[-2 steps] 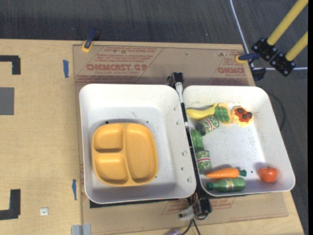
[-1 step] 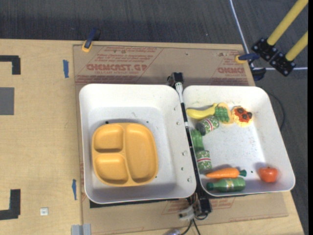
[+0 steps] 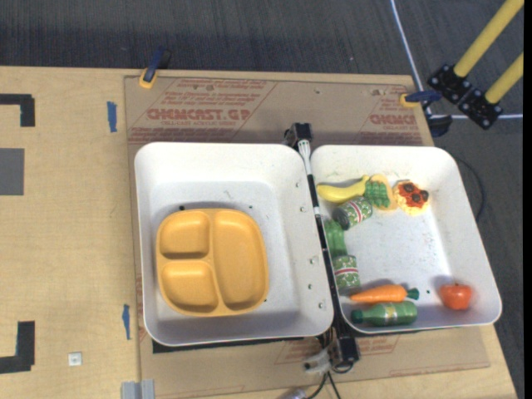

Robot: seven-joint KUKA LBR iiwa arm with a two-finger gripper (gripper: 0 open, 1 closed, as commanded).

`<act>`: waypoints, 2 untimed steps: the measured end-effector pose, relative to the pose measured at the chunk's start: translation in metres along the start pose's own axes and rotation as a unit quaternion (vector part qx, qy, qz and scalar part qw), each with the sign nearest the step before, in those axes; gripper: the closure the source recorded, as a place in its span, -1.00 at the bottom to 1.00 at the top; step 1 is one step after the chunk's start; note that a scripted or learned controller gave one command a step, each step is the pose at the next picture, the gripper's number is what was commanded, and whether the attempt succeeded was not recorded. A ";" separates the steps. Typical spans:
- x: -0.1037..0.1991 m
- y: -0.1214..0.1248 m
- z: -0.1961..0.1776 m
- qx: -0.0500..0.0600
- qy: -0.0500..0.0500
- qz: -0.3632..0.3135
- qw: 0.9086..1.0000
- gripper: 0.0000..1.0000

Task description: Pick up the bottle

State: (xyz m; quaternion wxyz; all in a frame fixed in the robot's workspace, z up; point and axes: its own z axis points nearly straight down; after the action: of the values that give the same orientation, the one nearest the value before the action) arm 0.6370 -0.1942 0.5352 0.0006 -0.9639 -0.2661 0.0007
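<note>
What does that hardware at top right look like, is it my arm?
Two yellow rods joined by black clamps, with a thin pale cable running past. Nothing on them is grey or orange-banded, so it looks like a stand rather than the arm.

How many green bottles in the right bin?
2. One bottle lies lengthwise along the right bin's left wall; the other bottle lies along the near wall, just below the carrot. None looks hidden.
</note>
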 end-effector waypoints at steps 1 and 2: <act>0.001 0.000 -0.011 -0.001 0.000 -0.001 1.000 1.00; 0.001 0.000 -0.010 -0.001 0.000 -0.001 1.000 -1.00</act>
State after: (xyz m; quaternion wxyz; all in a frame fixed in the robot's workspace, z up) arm 0.6375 -0.1936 0.5455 -0.0002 -0.9637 -0.2671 0.0004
